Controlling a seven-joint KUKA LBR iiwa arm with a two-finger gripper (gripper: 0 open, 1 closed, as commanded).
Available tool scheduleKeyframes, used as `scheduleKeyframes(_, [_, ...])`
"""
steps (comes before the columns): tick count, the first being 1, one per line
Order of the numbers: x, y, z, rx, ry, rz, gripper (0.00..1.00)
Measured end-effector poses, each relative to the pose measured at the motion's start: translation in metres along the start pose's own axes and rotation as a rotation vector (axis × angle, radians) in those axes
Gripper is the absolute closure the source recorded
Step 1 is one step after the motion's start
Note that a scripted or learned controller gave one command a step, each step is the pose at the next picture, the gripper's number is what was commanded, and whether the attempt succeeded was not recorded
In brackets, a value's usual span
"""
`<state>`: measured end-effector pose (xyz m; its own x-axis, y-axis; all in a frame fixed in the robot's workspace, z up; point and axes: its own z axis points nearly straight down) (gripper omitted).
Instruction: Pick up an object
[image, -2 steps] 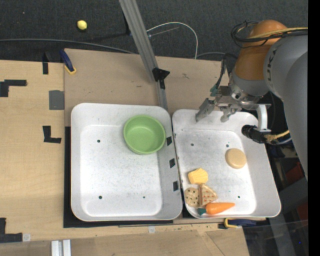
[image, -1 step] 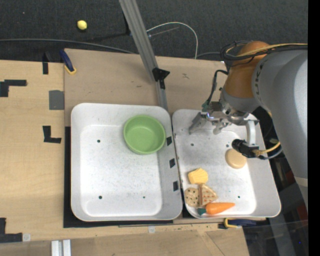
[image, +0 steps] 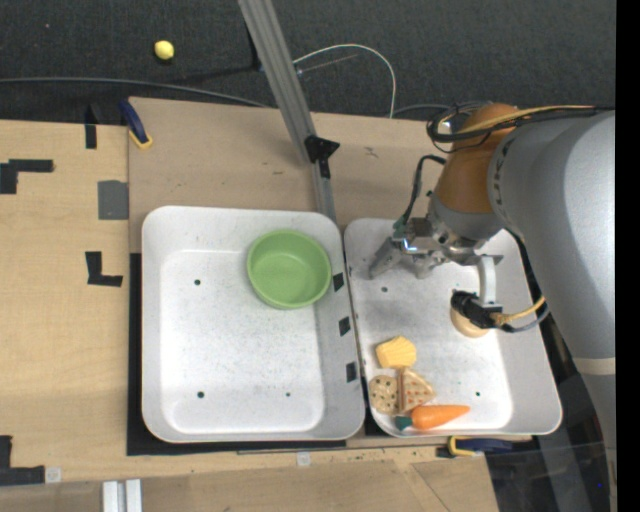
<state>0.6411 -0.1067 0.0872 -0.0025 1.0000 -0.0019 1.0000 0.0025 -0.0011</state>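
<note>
Two fingers of our pincer (image: 403, 258) appear spread apart with nothing between them, hovering over the upper part of the right bin (image: 525, 405), well apart from any object. We judge the pick is not yet begun. The candidates sit clustered at that bin's near edge: a yellow block (image: 396, 352), a cracker-like piece (image: 398, 390) and an orange carrot (image: 438, 416), touching one another. We should go for the block, the freest of them. The green bowl (image: 289, 268) rests in the left bin (image: 165, 330) on the desk (image: 60, 330).
</note>
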Motion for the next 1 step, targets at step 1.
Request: scheduleKeyframes(1, [0.0008,0.0000,-0.0109,0.001,0.002,-0.001,1.00])
